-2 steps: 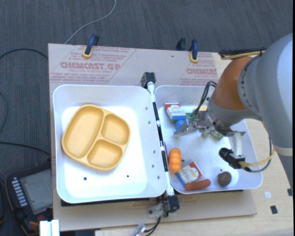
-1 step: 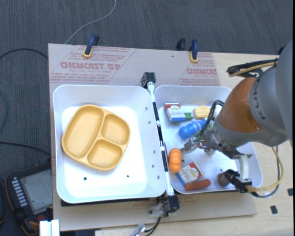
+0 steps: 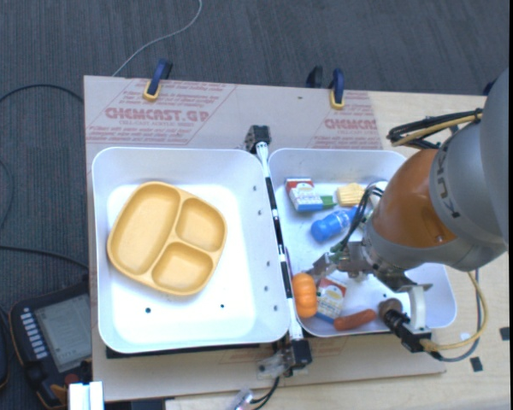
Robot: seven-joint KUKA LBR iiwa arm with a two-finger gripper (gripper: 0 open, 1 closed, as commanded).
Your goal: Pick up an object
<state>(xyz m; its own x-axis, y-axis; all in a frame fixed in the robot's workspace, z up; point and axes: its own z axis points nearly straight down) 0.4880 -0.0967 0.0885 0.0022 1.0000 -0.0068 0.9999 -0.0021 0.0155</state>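
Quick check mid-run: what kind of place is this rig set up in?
Probably a robotics lab test bench: two white bins clamped on a board, toy food like a blue capsule and orange pumpkin, loose cables on grey carpet.

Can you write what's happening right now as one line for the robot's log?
gripper: low in right bin | near: orange, blue toy | left bin: yellow tray

My orange wrist band (image 3: 410,207) looks glossy. The divided yellow plate (image 3: 167,237) seems smooth matt plastic, the white bins (image 3: 239,314) smooth plastic, and the bench board (image 3: 197,114) printed paper-faced.
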